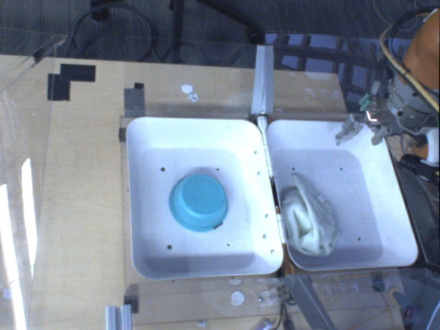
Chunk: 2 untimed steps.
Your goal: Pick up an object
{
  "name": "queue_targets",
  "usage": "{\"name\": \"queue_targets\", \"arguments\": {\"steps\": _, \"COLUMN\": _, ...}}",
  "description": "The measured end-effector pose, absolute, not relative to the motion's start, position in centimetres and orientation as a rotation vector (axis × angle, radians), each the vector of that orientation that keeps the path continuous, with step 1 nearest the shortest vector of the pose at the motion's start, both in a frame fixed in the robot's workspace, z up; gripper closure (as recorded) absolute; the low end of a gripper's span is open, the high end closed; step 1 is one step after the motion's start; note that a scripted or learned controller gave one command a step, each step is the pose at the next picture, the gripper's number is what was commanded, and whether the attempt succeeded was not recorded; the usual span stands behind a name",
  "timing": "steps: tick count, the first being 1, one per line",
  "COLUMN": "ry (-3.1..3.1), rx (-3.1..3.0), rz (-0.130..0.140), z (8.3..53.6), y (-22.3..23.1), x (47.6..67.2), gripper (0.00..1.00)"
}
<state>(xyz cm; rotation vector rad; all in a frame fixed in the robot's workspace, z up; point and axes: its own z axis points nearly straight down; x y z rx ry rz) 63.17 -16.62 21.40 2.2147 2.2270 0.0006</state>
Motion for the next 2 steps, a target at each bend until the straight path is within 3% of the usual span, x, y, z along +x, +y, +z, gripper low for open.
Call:
{"name": "queue_targets", "arguments": {"steps": 1, "ry": 2.227, "rx": 2.215, "rz": 0.001, "z": 21.41, "y": -16.62, "x": 63.18, "gripper": 0.00}}
{"name": "queue_targets", "arguments": {"steps": 2, "ry": 2.233, "rx": 2.205, "rz": 0.003, "z": 22.40, "y": -16.48, "x": 63.36, "gripper": 1.00}}
